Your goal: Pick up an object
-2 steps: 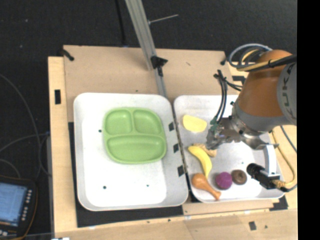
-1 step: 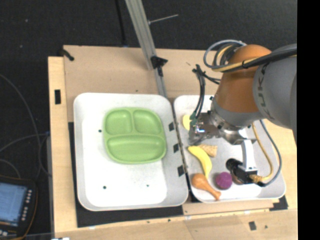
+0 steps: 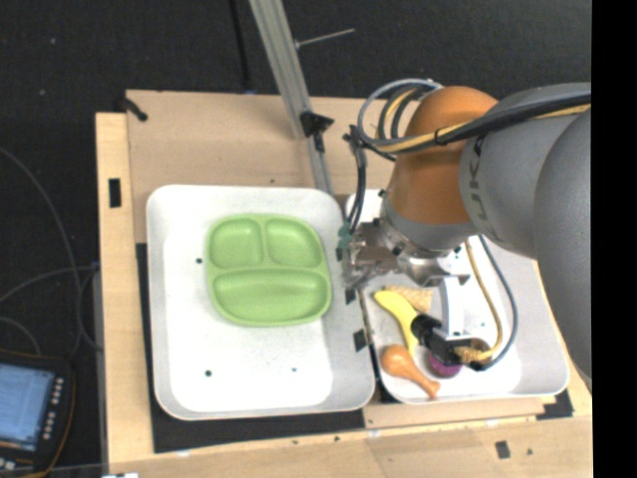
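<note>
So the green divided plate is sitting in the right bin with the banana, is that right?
Not quite. The camera view shows the green divided plate alone in the left bin; the banana lies in the right bin, under the arm.

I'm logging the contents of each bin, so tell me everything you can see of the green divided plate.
The green divided plate is a light green tray with rounded corners, plastic by its look, matte. Raised ridges split it into three compartments: two smaller ones along the far side and one long one along the near side. It lies flat and upright, slightly turned, in the left bin, towards that bin's far right part. It rests on the bin's floor.
</note>
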Available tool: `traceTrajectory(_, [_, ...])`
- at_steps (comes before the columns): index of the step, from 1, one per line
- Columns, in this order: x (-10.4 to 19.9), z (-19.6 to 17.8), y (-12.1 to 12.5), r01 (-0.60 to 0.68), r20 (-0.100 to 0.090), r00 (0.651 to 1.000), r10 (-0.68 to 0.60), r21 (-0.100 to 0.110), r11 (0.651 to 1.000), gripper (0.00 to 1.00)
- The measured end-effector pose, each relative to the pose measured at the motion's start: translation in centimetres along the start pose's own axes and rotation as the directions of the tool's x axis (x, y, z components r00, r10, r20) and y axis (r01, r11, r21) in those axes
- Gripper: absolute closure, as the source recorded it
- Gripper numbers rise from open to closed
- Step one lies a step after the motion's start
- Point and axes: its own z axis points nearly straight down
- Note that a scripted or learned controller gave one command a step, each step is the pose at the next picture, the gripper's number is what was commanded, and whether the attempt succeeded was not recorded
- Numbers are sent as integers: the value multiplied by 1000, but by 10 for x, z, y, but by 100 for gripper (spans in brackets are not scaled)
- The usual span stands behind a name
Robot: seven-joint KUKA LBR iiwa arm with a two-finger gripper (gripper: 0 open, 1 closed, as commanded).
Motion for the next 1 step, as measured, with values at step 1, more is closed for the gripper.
traceTrajectory(1, [55, -5, 1, 1, -1, 1000, -1, 0, 1000, 100])
